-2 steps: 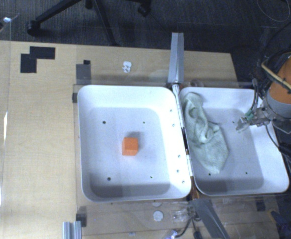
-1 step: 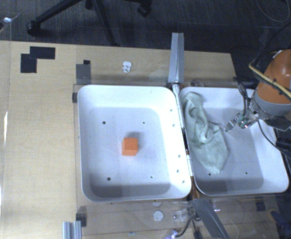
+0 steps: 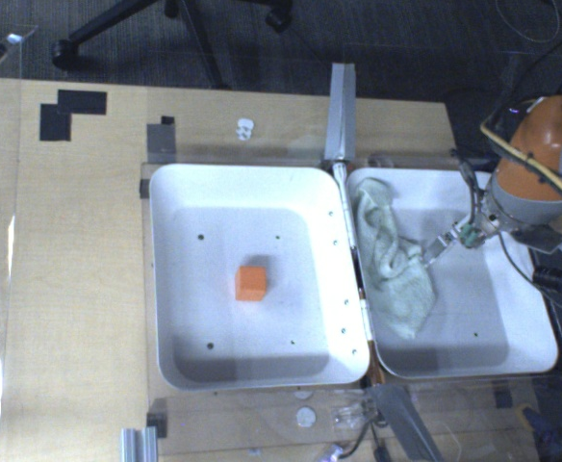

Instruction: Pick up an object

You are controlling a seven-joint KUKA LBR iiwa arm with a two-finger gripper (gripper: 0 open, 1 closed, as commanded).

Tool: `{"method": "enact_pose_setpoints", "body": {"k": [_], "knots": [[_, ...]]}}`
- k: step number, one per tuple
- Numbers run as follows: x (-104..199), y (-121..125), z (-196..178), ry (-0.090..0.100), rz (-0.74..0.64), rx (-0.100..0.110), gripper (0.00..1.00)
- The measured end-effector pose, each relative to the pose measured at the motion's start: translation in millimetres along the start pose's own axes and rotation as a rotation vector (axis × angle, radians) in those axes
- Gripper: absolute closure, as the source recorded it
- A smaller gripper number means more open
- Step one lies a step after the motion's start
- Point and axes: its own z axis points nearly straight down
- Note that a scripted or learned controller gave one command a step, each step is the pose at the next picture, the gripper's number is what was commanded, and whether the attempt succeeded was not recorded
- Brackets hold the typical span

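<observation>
two bins sat side by side on the bench (image 3: pixel 69 287). a block (image 3: pixel 251 283) lay in the left bin (image 3: pixel 180 200); a cloth (image 3: pixel 394 258) lay in the right bin (image 3: pixel 512 340), along its left wall.

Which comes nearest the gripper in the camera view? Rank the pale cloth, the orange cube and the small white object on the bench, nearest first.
Measured from the gripper, low in the right bin:
1. Pale cloth, crumpled along the right bin's left side, right at the gripper.
2. Orange cube, middle of the left bin.
3. Small white object, on the wooden bench beyond the left bin's far edge.
</observation>
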Motion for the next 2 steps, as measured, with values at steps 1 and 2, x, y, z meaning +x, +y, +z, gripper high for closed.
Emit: {"method": "enact_pose_setpoints", "body": {"k": [1,2], "knots": [[-1,2,-12,-0.005,-0.002,-0.006,1.0],[78,38,-128,0.002,0.123,-0.001,1.0]]}}
